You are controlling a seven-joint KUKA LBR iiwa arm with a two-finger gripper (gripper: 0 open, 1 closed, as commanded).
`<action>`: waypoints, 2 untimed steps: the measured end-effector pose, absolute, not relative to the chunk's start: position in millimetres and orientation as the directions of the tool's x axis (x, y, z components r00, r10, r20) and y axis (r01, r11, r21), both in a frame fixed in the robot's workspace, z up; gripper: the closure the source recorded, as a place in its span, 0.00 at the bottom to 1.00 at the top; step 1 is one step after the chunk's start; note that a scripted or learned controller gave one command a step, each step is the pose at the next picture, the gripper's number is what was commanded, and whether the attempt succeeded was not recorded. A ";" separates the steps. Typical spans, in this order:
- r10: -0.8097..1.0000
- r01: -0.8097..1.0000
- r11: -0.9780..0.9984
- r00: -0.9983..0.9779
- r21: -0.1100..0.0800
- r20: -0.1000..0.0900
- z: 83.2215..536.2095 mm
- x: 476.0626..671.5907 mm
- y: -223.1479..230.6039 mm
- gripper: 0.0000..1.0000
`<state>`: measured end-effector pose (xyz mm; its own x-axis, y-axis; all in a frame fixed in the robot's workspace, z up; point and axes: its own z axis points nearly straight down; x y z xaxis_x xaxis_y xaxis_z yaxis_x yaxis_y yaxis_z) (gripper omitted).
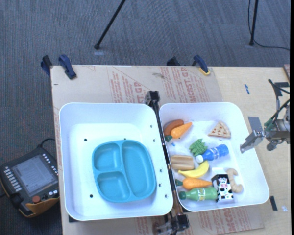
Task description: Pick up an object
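The right white bin [235, 109] holds several toy foods: an orange carrot [182, 129] beside a brown piece [170, 126], a waffle wedge [219, 130], green broccoli [198, 146], a blue bottle [215, 152], a hot dog [181, 161], a banana [195, 170], a second carrot [196, 183], a green bottle [199, 195], a black-and-white carton [224, 188] and a beige piece [233, 179]. My gripper [251, 134] hangs over that bin's right rim, just right of the blue bottle. It is open, with nothing between its fingers.
The left white bin [71, 131] carries a blue divided plate [123, 170]. Clamps [67, 66] grip the cardboard-covered bench's far edge. A teach pendant [29, 180] lies on the floor at the left. Tripod legs [112, 18] stand behind the bench.
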<state>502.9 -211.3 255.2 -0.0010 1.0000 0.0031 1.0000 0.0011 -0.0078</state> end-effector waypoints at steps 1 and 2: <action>0.997 0.997 -0.074 0.074 -0.012 0.004 120.7 474.2 -165.1 0.00; 0.997 0.997 -0.079 0.079 -0.017 0.006 127.3 474.5 -165.8 1.00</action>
<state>474.5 -165.8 127.3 0.0794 0.9968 0.0065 0.9967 -0.0792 -0.0165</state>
